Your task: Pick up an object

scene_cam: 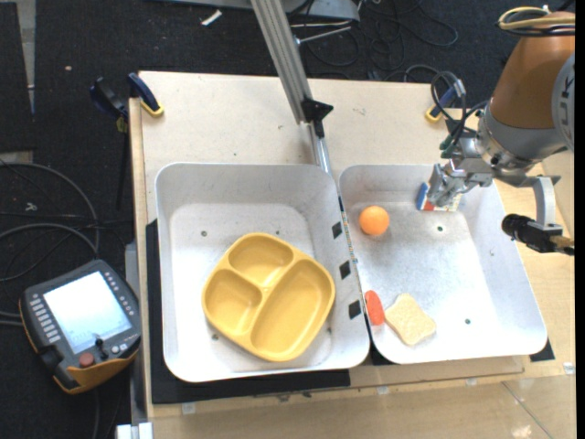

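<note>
End effector [444, 195] low over right bin [512, 273] far corner; grip state unclear.

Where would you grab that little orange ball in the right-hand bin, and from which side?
Probably straight from above, closing across the widest part of the orange ball. It is round, so no side is better than another, and it sits alone on the floor of the right bin, apart from the walls, leaving room on either side. The tool hovers nearby.

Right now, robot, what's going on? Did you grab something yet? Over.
Tool hovering at right bin's back edge, nothing seen in it. Orange ball, bread, carrot loose in that bin. Yellow tray in left bin.
</note>
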Motion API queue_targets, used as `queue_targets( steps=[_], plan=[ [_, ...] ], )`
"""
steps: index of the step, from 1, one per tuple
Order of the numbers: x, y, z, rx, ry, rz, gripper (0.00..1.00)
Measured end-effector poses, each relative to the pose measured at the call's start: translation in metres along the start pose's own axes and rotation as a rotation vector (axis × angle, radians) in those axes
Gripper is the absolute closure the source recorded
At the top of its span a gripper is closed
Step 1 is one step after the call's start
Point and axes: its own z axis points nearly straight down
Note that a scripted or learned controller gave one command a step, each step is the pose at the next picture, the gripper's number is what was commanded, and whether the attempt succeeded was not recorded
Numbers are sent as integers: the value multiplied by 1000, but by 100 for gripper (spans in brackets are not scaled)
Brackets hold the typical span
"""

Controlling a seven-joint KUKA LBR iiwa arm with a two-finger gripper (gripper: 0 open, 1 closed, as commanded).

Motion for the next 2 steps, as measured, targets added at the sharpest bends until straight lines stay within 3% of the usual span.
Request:
queue_targets(
  steps=[1,2],
  plan=[
    [-2,-3,-44,1,0,0,100],
    [42,-8,-39,7,3,-5,100]
  ],
)
